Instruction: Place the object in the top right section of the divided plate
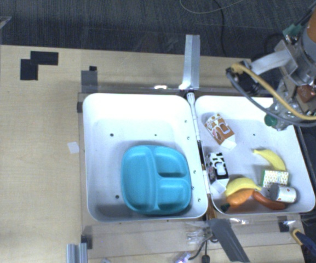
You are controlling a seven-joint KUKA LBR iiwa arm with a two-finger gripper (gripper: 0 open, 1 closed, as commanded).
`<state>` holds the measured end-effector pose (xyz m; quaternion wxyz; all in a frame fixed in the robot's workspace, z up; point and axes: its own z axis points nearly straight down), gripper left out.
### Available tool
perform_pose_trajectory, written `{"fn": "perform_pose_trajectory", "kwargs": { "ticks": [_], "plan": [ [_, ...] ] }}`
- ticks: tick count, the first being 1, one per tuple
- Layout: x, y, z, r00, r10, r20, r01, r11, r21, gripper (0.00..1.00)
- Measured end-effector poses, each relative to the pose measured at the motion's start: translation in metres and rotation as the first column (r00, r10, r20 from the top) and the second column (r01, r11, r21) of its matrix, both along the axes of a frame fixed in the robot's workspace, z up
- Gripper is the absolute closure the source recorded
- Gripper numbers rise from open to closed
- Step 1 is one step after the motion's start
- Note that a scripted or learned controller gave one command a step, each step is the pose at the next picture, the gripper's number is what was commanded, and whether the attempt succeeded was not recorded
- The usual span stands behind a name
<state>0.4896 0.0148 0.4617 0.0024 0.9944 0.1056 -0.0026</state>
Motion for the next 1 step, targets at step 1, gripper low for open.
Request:
{"fn": "perform_pose_trajectory", "kwargs": {
  "ticks": [1],
  "plan": [
    [0.0229,-0.0074,-0.0290,1.000,-0.009,0.001,0.009,1.000,0.002,1.00]
  ]
}}
